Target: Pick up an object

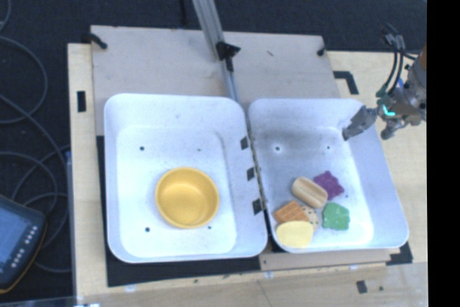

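The gripper (374, 124) hangs spread and empty over the right white bin (381, 176)'s far right edge, while the tan bread-roll-shaped toy (310, 191), likely light, stiff and slippery, lies near-centre, best pinched across its narrow width.

Wooden bench (86, 154), two white bins (122, 118) side by side
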You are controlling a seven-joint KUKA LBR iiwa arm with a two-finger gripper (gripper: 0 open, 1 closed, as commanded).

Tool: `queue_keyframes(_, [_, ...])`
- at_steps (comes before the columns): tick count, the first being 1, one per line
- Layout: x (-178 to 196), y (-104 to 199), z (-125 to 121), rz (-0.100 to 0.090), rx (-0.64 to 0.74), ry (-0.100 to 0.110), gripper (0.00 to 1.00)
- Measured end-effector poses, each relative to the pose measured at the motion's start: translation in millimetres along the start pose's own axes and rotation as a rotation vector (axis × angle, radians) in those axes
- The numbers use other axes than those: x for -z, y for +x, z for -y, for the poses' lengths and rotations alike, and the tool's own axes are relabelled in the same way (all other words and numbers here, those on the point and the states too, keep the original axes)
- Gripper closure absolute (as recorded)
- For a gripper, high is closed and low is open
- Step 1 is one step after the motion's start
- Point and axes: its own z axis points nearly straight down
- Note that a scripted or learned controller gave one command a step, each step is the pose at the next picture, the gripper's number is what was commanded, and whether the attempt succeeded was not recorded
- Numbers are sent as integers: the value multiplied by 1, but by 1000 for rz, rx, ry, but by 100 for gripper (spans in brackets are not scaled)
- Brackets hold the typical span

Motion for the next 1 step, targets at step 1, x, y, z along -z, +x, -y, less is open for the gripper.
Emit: queue_keyframes(1, [-46, -10, -2, 3, -5, 4, 0])
